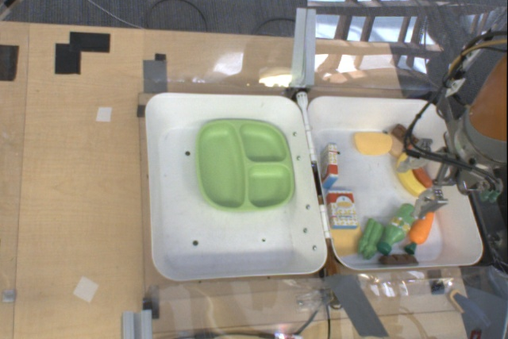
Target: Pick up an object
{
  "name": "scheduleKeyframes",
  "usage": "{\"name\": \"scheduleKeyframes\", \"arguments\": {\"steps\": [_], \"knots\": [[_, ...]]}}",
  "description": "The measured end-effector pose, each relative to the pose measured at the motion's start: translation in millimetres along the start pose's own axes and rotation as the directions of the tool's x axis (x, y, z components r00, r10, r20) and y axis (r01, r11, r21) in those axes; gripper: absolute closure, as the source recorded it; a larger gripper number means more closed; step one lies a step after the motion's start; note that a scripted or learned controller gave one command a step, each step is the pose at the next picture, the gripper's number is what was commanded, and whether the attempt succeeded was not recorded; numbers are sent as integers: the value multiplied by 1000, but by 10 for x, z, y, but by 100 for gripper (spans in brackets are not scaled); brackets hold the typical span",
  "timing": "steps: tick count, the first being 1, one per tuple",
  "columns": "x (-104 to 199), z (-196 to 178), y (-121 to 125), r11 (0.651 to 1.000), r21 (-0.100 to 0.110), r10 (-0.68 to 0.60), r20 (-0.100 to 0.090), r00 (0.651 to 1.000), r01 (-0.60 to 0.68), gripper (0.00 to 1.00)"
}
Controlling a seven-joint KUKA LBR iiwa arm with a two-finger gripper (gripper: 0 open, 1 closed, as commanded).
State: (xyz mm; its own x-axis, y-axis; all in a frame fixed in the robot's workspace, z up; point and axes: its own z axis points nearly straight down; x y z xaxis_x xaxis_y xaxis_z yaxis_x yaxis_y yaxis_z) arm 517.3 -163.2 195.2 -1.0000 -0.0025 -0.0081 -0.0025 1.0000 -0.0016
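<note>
your end effector (432, 201) hovers low in the right bin (468, 250) just above a toy carrot (421, 229) – whether it is open or closed, you cannot tell – a green divided plate (244, 163) sits in the left bin (171, 250)

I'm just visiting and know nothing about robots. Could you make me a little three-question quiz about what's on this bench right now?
1. True or false: the green plate lies in the left bin.
2. Which bin is the gripper over? A) the left bin B) the right bin C) neither
3. Fill in: just below the gripper lies an orange toy ____.

Key
1. True. The divided plate lies in the middle of the left bin.
2. B. The arm reaches in from the right, and the gripper is over the toy food.
3. Carrot. It lies beside the green toy vegetables.
</note>
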Motion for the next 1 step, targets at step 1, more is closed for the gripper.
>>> {"name": "scheduleKeyframes", "arguments": {"steps": [1], "knots": [[87, 920, -194, 1000, 3, -23, 6, 1000, 23, 0]]}}
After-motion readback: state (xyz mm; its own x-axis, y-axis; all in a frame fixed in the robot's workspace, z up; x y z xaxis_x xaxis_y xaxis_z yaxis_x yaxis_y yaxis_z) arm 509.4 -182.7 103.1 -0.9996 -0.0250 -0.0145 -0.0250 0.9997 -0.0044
